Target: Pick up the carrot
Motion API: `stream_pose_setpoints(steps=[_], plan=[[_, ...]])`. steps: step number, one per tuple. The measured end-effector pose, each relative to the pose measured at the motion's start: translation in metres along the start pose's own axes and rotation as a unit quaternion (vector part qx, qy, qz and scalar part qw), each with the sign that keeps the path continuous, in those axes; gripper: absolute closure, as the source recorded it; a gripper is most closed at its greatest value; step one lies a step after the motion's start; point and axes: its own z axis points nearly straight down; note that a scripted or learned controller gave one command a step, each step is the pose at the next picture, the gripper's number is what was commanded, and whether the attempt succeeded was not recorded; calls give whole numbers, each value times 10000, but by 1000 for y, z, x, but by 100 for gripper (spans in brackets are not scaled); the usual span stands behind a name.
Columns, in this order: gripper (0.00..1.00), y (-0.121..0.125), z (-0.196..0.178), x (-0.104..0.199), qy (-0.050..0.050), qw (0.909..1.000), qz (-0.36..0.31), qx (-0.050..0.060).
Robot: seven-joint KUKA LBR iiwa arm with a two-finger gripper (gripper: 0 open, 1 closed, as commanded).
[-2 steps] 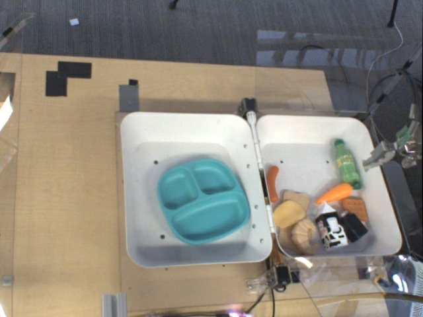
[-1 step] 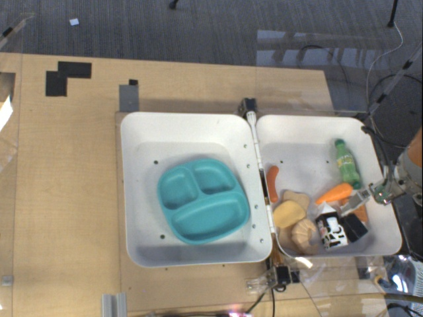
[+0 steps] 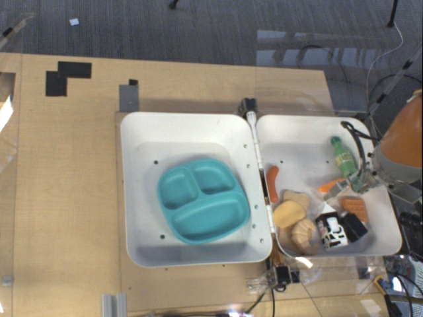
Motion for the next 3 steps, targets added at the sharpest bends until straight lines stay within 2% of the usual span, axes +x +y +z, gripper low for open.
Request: stream_pose_setpoints(steps=[1,2,3], plan=[[0,28,-1,17,-21,9939,1105,2],[0,35,-1,20,-22,9801,1984,-16],[100,39,-15,17,-70,9807,1954,-71]])
